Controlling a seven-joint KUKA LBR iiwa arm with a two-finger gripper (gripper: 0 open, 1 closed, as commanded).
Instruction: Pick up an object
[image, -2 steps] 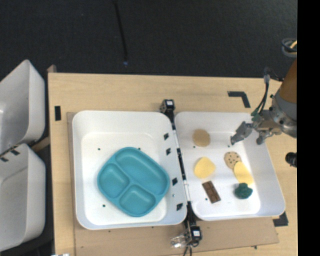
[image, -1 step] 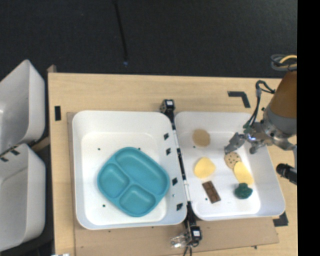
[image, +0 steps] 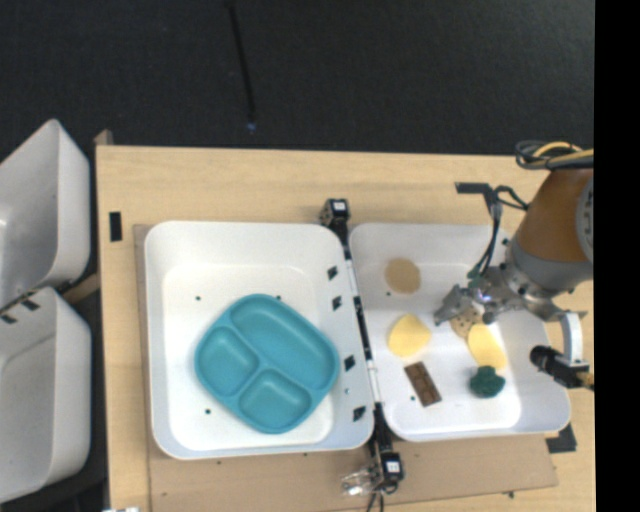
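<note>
- This is looking like a robotics lab or test cell, not a home: a plain wooden bench (image: 300, 185) is sitting on a dark floor.
- Two shallow white bins (image: 170, 300) are lying side by side on the bench, joined by black clips.
- A grey-and-orange industrial arm (image: 550, 225) is reaching over the bench's right end.
- White moulded containers (image: 40, 210) are standing just left of the bench.
</note>
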